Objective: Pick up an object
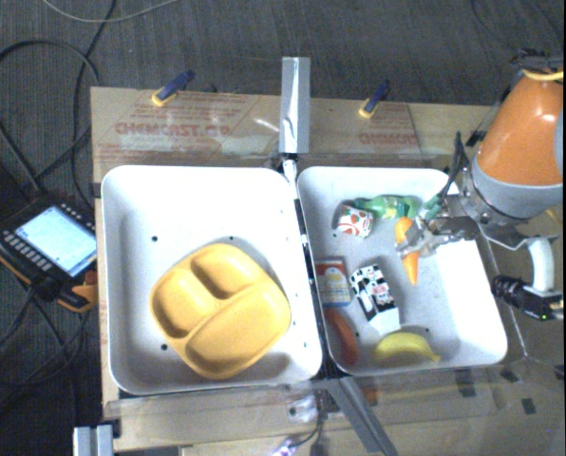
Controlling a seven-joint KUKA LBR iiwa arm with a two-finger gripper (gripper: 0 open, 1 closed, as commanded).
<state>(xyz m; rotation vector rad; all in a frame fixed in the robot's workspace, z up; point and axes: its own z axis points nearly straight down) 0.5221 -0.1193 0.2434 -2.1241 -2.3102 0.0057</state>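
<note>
My gripper [424,239] hangs low over the upper right part of the right bin [473,302], under the arm's orange band [525,131]. An orange carrot [411,266] lies right at the gripper, its ends showing above and below the gripper's tip. Whether the carrot is gripped or only lies beneath is unclear. Just to the left are a green leafy item [387,205] and a small red-and-white cup [354,221].
The right bin also holds a black-and-white cow-print carton [371,291], a small orange box [333,281], a brown sausage [342,335] and a banana [406,347]. A yellow divided plate [221,309] lies in the left bin [131,217]. A tablet [47,240] sits off the bench at left.
</note>
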